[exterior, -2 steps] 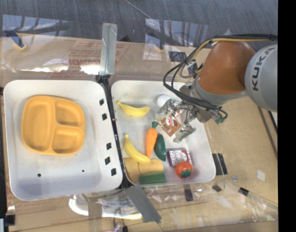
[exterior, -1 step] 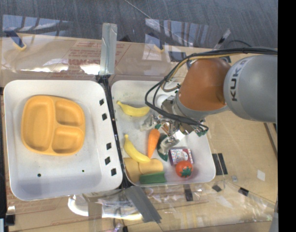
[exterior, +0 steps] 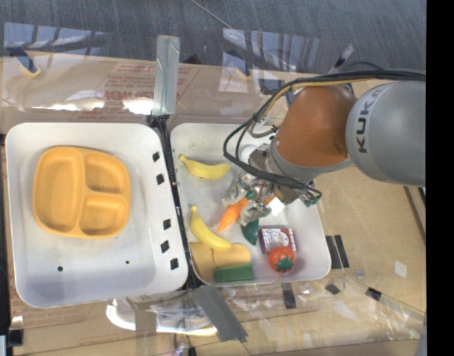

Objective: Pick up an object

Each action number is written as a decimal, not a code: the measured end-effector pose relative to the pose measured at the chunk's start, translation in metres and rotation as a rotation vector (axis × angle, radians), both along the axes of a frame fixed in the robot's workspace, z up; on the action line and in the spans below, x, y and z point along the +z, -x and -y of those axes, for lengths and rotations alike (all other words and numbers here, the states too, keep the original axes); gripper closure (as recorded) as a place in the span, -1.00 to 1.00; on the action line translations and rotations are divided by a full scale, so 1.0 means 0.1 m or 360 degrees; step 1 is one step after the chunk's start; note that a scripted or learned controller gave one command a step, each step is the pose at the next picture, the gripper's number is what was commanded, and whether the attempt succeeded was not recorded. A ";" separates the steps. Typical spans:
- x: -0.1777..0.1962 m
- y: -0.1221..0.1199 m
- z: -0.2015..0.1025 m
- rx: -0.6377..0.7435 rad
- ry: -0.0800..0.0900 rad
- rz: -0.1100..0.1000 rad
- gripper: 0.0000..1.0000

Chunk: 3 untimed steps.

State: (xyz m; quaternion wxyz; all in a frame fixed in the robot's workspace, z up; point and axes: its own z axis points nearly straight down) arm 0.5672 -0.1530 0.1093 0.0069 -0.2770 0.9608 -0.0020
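carrot (exterior: 228, 216) just below-left of pincer (exterior: 255, 199)

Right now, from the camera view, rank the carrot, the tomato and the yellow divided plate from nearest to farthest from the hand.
1. carrot, right bin, just beside the hand.
2. tomato, same bin, near corner.
3. yellow divided plate, left bin.

Claw (exterior: 254, 196) low over carrot (exterior: 228, 216) in right bin (exterior: 310, 232).
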 end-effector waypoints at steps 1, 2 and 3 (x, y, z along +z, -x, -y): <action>0.86 0.38 -0.96 -0.0078 -0.0003 -0.0009 1.00; 1.58 0.05 -1.31 -0.0205 -0.0003 -0.0009 1.00; 0.81 0.80 -1.68 0.0308 0.0000 -0.0027 1.00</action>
